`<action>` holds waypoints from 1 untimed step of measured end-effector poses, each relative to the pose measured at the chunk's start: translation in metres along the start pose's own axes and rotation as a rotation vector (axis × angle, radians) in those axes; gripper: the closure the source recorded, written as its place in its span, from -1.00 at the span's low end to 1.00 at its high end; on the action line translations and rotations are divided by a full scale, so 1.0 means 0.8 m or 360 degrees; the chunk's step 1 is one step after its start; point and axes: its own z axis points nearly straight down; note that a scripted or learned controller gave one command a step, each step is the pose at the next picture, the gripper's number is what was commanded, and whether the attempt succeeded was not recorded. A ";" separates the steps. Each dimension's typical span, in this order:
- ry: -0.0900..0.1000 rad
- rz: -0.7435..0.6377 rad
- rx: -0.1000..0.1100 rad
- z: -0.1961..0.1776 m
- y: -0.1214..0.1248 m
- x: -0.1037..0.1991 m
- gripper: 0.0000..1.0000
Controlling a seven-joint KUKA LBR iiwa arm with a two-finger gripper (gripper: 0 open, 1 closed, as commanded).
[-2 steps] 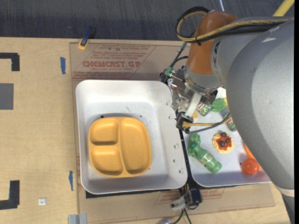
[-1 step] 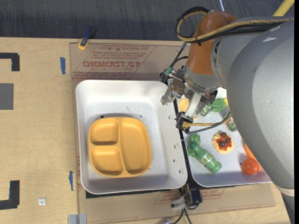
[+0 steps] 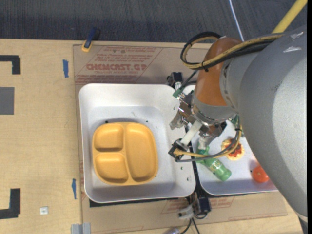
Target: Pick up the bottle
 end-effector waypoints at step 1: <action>0.0000 0.0426 0.0002 0.000 -0.016 -0.082 -1.00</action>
